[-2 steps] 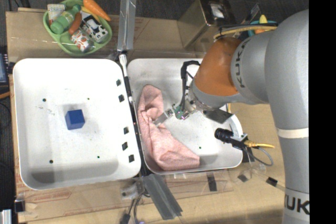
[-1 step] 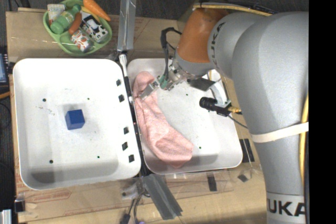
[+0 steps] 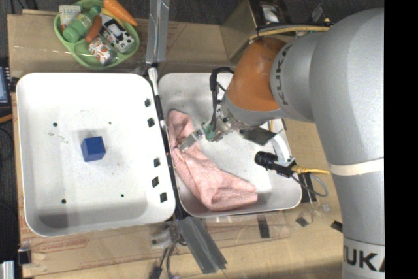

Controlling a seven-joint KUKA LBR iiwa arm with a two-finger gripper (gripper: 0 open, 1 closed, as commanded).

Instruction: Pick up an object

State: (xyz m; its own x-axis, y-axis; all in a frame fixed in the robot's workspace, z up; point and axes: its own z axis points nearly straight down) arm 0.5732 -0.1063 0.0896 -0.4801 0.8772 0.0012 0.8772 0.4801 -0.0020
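Your surface [image 3: 196, 36] has two white bins. Biggest thing is the grey arm [image 3: 339, 95] reaching over the right bin [image 3: 287, 196], with the tool [image 3: 196, 138] down at the pink cloth [image 3: 209, 176]. Can't tell if it's pinching yet, so nothing's lifted. Left bin [image 3: 39, 160] holds a blue cube [image 3: 93, 148]; a green bowl [image 3: 78, 52] of toys sits behind.

"KUKA" stands on the arm [image 3: 339, 108], at wrist and base.

green bowl [image 3: 78, 54] of toy food, cardboard box [image 3: 245, 16]
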